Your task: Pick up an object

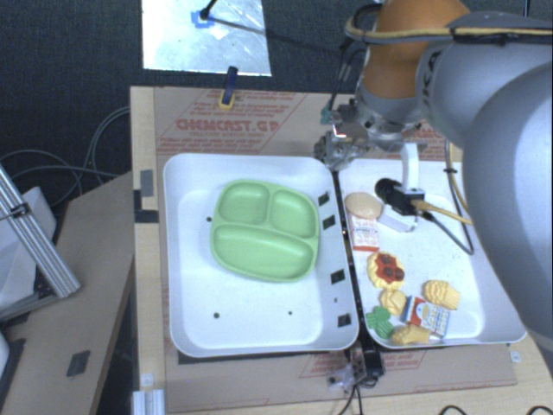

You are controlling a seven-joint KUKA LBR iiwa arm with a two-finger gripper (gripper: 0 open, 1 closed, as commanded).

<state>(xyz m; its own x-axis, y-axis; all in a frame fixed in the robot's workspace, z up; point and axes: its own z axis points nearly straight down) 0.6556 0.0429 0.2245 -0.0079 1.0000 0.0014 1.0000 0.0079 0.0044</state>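
– Two white bins, quick pass. What's in the left bin (186, 322)?
– One green tray (263, 232) with three compartments. It lies flat near the bin's middle, slightly toward the far side.
– Right bin (488, 318)?
– Small toy food pieces, all on the bin floor, mostly along its left side by the divider. Farthest from the camera is a tan bun (363, 204). Just below it, touching or nearly so, lies a red-and-white packet (365, 233). Next comes a pizza slice (385, 269) with red spots. Then there's a cluster at the near end: a yellow lump (393, 299), a ridged yellow piece (441, 294), a red, white and blue box (430, 317) and a green piece (378, 322) in the near-left corner. What the yellow ones are meant to be, I cannot tell.
– Gripper?
– The gripper (339, 150) sits at the far end of the divider between the two bins, by the right bin's far-left corner. It hangs from the grey arm (492, 85), with the orange band (410, 28) above it.
– Spread or pressed together?
– Cannot tell, that spot is dark and blurred.
– How close to the pickable stuff?
– Apart from all of it. The bun is nearest, and the near-end cluster is well apart.
– Anything else?
– Cardboard sheet (233, 124) with red print under both bins, and a shiny square plate (173, 24) beyond it.
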